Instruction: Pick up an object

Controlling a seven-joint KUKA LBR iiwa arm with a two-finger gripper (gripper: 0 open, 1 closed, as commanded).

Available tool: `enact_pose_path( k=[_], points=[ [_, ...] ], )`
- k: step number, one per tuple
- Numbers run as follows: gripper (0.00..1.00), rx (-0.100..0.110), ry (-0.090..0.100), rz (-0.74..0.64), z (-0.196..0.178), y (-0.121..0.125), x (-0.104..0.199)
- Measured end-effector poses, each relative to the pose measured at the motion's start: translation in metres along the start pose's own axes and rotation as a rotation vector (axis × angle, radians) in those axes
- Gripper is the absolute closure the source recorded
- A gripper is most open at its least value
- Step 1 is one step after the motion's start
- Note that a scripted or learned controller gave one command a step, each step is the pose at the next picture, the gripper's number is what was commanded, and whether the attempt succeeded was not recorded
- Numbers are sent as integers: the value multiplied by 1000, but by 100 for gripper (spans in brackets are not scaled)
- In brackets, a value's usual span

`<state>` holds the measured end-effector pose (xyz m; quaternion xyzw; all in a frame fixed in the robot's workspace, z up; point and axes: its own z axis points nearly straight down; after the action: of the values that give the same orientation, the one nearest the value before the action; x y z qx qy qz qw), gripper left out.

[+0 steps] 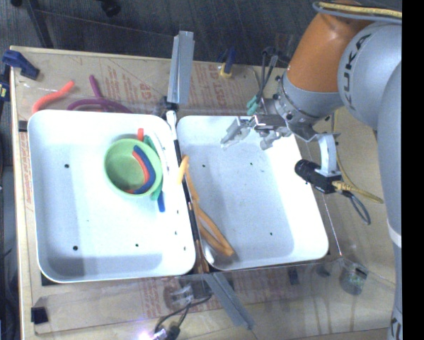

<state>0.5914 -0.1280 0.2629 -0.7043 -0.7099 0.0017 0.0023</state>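
Two shallow white plastic bins: left bin (pixel 70 246), right bin (pixel 268 218). One round green plastic bowl (pixel 132 168) in the left. Two thin orange-brown sticks (pixel 210 227) along the right bin's left wall. Two-finger metal gripper (pixel 248 137) above the right bin's far edge, spread open, holding nothing.
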Motion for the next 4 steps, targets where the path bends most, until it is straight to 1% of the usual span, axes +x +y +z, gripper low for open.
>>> enact_pose_path(
  k=[1,2,3,4],
  points=[
    [0,1,-1,118,67,5,66],
    [0,1,-2,217,73,-17,143],
    [0,-4,-1,98,71,-9,88],
    [0,-3,-1,172,71,9,42]
  ],
)
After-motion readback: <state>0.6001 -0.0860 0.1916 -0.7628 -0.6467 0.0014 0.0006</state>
